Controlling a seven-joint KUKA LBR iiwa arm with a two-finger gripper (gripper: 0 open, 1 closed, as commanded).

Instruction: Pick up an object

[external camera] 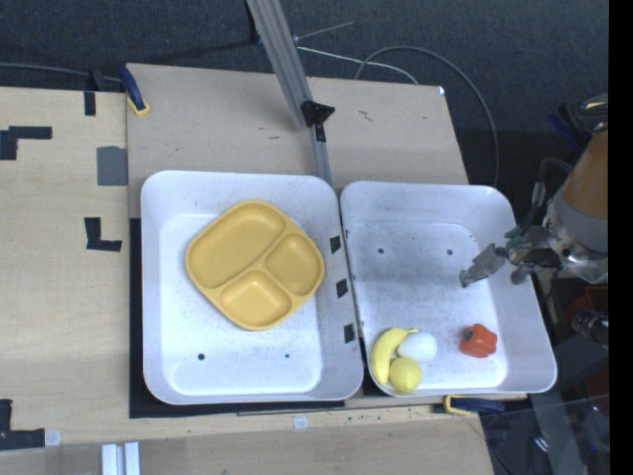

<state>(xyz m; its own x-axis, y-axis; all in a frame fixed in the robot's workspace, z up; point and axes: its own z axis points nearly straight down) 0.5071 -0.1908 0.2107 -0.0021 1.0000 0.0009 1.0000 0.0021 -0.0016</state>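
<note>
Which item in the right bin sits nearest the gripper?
The red pepper, alone just below the gripper. The banana, white egg and lemon cluster farther off at the bin's lower left.

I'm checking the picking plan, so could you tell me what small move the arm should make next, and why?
Probably swing the gripper toward the red pepper and lower over it. The gripper hangs above bare floor in the right bin with nothing between its fingers, and the pepper lies alone, apart from the banana, white egg and lemon clustered together.
</note>
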